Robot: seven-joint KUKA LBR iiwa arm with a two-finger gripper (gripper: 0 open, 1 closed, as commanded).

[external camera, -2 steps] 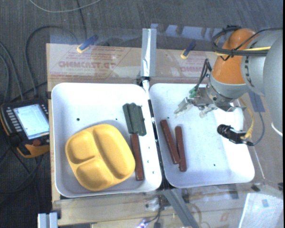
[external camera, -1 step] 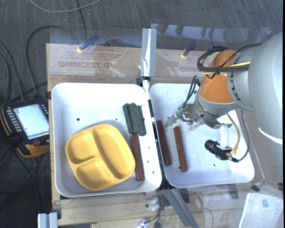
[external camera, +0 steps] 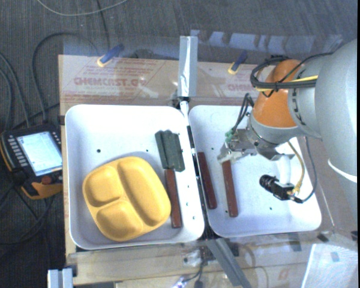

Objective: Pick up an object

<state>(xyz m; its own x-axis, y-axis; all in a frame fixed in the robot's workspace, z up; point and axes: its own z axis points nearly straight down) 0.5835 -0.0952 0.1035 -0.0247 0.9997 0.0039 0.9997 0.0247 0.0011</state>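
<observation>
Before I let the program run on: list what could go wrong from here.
1. The gripper hangs over the top end of a brown stick; a grasp that far off centre may let the stick tip out.
2. A second stick lies close beside it by the bin wall, so the descent could knock it.

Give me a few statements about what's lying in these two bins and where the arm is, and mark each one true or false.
1. The yellow divided plate lies in the left bin. True.
2. The brush with the dark head lies in the right bin. False: it lies in the left bin, beside the plate.
3. Two brown sticks, one near the divider and another, lie in the right bin. True.
4. The gripper hangs over the left bin. False: it is over the right bin, above the top end of a brown stick.
</observation>
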